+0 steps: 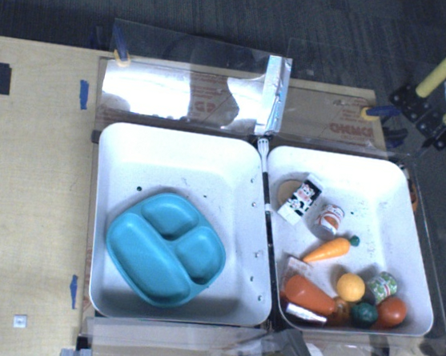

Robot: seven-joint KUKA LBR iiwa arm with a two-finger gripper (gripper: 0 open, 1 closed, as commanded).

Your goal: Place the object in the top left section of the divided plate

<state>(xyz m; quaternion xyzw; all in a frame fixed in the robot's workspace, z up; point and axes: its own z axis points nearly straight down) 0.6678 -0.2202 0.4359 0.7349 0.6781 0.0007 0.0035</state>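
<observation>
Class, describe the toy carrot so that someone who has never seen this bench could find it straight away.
Look in the right-hand white bin, where the toy foods lie. Near its middle lies the carrot, below the small can and above the yellow ball. It alone is a tapered orange cone with a green tip.

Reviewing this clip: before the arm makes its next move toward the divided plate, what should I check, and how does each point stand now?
1. Blue divided plastic plate lies flat in the left white bin: ok.
2. Its sections hold nothing: ok.
3. Candidate objects sit in the right white bin: orange toy carrot, yellow round fruit, small cow-print carton: ok.
4. An object already on the plate: not ok, none yet.
5. Which object is meant: cannot tell.
6. The carrot lies apart from the cluster along the bin's lower edge, likely easier to grasp: ok.
</observation>
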